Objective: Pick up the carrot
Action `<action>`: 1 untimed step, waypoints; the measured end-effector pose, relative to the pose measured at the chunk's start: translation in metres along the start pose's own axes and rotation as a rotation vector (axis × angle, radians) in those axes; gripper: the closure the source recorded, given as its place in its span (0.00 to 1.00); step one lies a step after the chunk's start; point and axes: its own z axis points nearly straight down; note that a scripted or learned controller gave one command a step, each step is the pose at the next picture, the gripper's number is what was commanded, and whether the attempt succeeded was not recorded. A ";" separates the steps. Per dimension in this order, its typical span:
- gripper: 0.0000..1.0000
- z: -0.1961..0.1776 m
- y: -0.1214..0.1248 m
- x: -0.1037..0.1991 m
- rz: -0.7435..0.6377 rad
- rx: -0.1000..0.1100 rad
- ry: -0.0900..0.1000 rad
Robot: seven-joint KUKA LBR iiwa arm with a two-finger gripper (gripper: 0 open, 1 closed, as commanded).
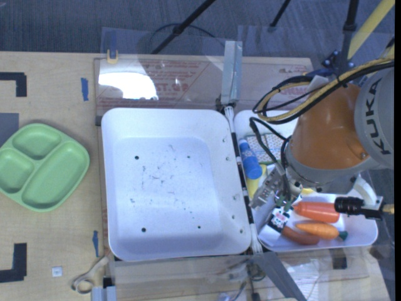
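Reaching in from three o'clock, tool (279, 196) low over right bin (363, 236), carrot (317, 229) at four o'clock; grip state unclear.

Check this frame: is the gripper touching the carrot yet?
Cannot tell. In the camera view the gripper sits just left of the carrot in the right bin, but clutter and the arm hide any contact or gap.

Grey carpet floor (75, 11); pale wooden bench (50, 243).
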 end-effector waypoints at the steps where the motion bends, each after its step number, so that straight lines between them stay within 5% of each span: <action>1: 1.00 -0.037 -0.045 -0.038 0.045 -0.002 -0.004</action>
